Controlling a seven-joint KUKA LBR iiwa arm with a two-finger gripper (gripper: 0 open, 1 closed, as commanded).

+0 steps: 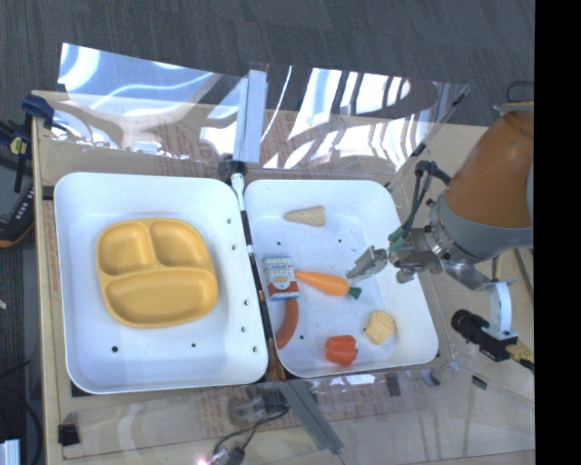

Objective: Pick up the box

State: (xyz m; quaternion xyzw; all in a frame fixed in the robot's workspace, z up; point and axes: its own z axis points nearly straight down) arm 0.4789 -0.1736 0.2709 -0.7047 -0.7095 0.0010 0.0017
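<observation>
Place: a robotics lab test bench
Signs: clear guard panels (272, 100) along the bench's far edge; grey carpet (272, 27) beyond; two white bins (68, 272) holding toy food; clamps and cables at the bench corners.

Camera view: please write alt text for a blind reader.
The gripper hovers in the right bin beside a carrot, apart from the box at the bin's left wall. The left bin holds a yellow tray.

Small box (280, 277), flat, R bin's left edge

Grey arm (481, 238), broad orange band, thin black cable, small metal gripper (366, 264)
</observation>
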